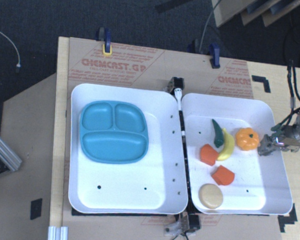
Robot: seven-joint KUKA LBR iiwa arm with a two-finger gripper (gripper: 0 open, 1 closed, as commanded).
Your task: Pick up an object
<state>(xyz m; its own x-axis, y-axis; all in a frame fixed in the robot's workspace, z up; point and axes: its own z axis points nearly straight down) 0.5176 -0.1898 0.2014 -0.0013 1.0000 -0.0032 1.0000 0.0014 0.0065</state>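
The small orange pumpkin-shaped toy [247, 139] sits in the right bin [256, 108], nearest of all the objects to the gripper [268, 144], just off its tip on the side away from the arm. The gripper hangs over the bin's right-hand edge, and nothing is seen between its fingers; whether they are spread or closed cannot be told from this angle. One step farther from the gripper, past the pumpkin, lies a yellow banana [227, 145] with a dark green pepper [218, 133] resting against its upper end. Beyond the banana sits an orange-red block [208, 154], touching or almost touching the banana's lower end. Nearer the front of the bin, and diagonally away from the gripper, is a second orange-red block [223, 175], and just beyond that a round beige bun-like piece [211, 195] close to the bin's front wall. Far from the gripper, across the seam between the bins, the left bin [153, 196] holds a blue divided plate [115, 132] with three compartments, lying flat in the bin's back half.
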